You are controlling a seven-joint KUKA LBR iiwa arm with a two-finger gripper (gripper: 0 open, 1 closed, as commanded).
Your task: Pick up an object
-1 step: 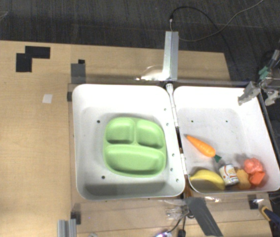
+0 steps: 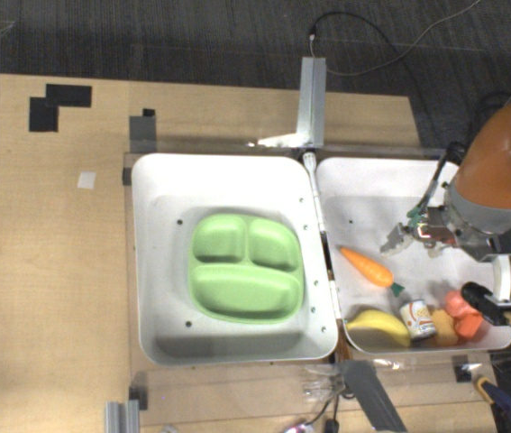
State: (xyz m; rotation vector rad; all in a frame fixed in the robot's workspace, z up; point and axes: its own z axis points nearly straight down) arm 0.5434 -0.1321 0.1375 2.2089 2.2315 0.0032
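Gripper (image 2: 406,238) mid right bin (image 2: 372,183), jaw state unclear (too small), clear of carrot (image 2: 367,266); toys crowd front edge.

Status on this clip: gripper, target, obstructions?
Two-finger gripper over right white bin, nothing between fingers. Orange toy carrot nearest, untouched. Yellow banana and small jar along front wall, clear of carrot.

The 2 white bins (image 2: 160,242) look like smooth matt plastic, the green tray (image 2: 246,266) slightly glossy plastic, the bench (image 2: 48,269) pale matt wood, the carrot (image 2: 366,266) smooth plastic.
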